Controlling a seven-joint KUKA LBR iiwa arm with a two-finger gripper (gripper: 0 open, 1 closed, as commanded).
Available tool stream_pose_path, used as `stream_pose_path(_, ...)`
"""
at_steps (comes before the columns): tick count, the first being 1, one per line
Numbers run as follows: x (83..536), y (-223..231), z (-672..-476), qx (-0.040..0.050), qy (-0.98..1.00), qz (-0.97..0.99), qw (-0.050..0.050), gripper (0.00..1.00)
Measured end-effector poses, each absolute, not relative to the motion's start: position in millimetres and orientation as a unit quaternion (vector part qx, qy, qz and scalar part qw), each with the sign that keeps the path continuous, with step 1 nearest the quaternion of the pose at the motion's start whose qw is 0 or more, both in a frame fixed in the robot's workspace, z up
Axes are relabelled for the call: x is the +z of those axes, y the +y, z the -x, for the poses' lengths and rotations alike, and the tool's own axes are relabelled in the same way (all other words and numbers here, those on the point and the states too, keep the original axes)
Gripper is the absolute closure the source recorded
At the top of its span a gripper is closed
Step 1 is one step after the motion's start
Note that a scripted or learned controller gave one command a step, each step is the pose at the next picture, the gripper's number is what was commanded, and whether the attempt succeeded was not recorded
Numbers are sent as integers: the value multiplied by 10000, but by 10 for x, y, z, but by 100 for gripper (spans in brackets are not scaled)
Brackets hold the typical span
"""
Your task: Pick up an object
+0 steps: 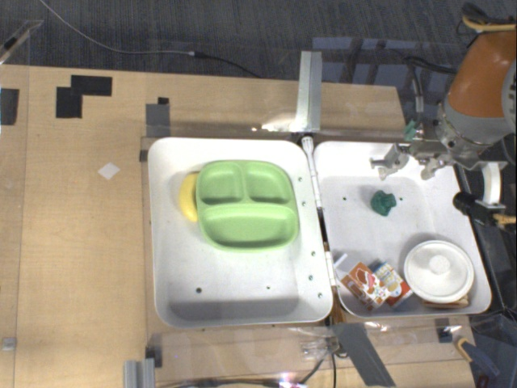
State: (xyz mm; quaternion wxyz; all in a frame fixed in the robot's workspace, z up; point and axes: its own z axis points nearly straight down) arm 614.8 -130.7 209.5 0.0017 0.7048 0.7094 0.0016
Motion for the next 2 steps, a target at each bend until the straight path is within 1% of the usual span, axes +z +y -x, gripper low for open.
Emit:
stream_pose_path(1, 870, -1325, -6143, 21, 6867, -7270, 29, 0)
stream_pose_path(2, 1011, -1325, -6176, 53, 6870, -7266, 64, 100)
